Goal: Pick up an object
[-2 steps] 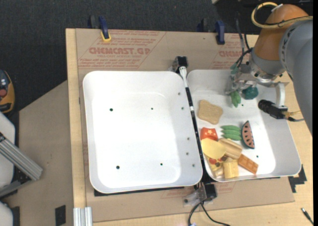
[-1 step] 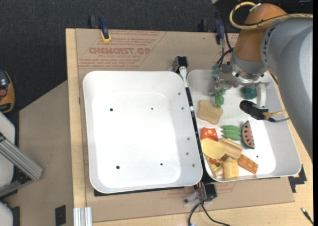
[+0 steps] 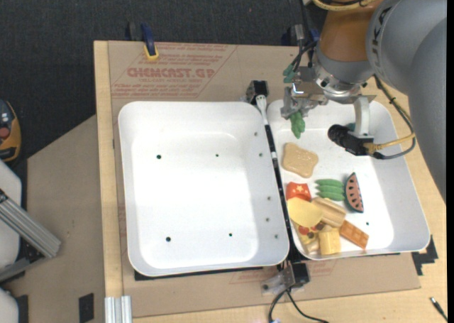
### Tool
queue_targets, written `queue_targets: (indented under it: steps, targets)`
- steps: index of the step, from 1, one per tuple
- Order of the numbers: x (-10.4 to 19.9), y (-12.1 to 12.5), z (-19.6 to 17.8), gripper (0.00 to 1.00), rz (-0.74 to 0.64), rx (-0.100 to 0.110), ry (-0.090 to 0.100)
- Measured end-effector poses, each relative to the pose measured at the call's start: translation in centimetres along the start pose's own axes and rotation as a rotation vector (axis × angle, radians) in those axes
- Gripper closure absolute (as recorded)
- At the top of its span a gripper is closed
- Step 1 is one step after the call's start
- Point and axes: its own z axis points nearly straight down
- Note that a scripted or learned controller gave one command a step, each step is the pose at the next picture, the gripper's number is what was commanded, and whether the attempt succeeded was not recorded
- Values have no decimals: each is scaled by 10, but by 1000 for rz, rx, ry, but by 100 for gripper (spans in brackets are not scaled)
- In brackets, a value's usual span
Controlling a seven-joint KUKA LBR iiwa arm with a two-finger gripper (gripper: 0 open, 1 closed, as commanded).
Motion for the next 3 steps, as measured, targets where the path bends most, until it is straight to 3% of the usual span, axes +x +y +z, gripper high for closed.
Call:
queue_targets:
  steps: [1, 2, 3]
  targets:
    - [2, 24, -117, 100, 4, -8, -2]
    - [41, 24, -246, 100, 1, -11, 0]
    - [103, 2, -152, 100, 2, 16, -1]
